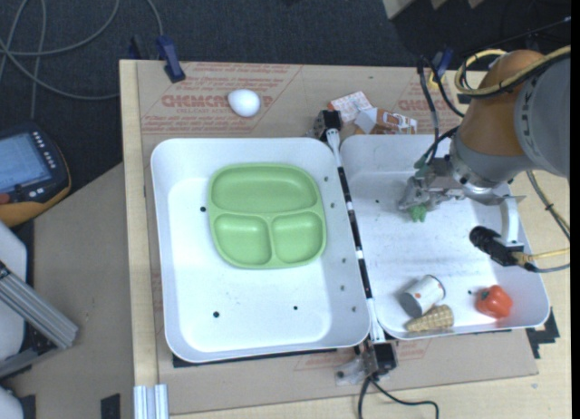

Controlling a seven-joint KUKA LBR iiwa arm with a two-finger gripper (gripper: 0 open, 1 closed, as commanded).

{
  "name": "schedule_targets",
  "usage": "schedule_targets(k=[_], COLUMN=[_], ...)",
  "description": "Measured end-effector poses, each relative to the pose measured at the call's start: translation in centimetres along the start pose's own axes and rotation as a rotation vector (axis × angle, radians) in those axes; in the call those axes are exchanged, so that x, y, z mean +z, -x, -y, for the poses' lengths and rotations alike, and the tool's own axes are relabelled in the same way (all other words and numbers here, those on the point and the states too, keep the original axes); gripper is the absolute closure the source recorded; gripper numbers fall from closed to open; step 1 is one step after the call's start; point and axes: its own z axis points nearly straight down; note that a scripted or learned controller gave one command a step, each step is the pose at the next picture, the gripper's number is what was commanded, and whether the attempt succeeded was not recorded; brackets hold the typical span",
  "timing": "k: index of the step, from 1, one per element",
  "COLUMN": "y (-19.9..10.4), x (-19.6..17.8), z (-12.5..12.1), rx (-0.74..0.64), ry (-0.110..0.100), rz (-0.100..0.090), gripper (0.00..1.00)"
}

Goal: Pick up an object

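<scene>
The right bin (pixel 399 258), shallow, white and smooth, holds four small things. At its 6 o'clock edge lies one tan cone (pixel 430 320) with a waffle texture, on its side. Touching it from behind is one short can (pixel 422 294), grey and white with a red patch, tipped over. At 4 o'clock sits one glossy red toy (pixel 494 302), round with a green top and apart from the other two. Farther in, at about 11 o'clock, the gripper (pixel 419 204) hangs low over the floor with one small green bit (pixel 418 214) right at its tip. Whether the tool is clenched on it or released cannot be told. The grey arm (pixel 507 127) with its orange band rises toward 2 o'clock. The left bin (pixel 263 313) holds one pale green plate (pixel 267 213), matte, rounded and split into three compartments, at 12 o'clock. Beyond the bins, on the brown board (pixel 281 82) printed in red, rest one white egg (pixel 243 102) and some crumpled wrappers (pixel 367 116).
</scene>
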Motion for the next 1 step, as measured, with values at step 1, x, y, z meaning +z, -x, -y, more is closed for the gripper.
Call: schedule_targets(k=[1], y=[-7.42], x=[-9.04], z=[0.58], rx=[-0.003], ry=[-0.001], rz=[-0.001], gripper=[1.0])
